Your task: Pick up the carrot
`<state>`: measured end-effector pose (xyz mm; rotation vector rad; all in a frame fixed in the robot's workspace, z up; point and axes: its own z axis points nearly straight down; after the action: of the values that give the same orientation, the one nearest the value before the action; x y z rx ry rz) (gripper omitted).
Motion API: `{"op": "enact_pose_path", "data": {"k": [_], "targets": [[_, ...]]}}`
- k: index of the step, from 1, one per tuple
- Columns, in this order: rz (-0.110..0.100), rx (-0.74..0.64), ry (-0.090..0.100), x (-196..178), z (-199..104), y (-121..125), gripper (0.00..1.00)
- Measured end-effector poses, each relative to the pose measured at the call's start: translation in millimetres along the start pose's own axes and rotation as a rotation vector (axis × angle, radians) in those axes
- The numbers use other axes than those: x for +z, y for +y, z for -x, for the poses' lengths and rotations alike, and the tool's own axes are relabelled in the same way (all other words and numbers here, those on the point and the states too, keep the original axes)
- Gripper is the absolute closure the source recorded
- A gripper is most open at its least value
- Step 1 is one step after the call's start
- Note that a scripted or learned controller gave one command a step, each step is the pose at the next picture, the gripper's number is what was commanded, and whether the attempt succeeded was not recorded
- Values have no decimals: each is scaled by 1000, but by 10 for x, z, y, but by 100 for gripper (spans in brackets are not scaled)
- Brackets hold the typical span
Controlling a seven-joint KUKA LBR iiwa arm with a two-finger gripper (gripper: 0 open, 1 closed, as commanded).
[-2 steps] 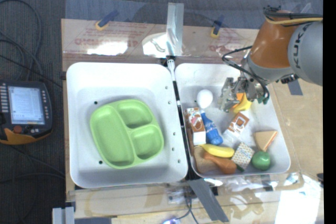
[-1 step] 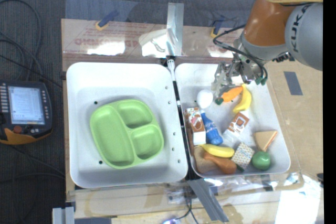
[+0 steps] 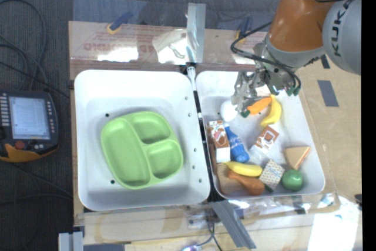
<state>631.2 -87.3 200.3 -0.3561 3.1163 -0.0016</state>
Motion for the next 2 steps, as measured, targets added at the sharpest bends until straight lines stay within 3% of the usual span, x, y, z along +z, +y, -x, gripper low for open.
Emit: {"op": "enact_pose_path", "data": {"k": [1,2], "targets": [[2,-83,4,164,-175,297,100],[1,-246,1,159,217,151,100]]}}
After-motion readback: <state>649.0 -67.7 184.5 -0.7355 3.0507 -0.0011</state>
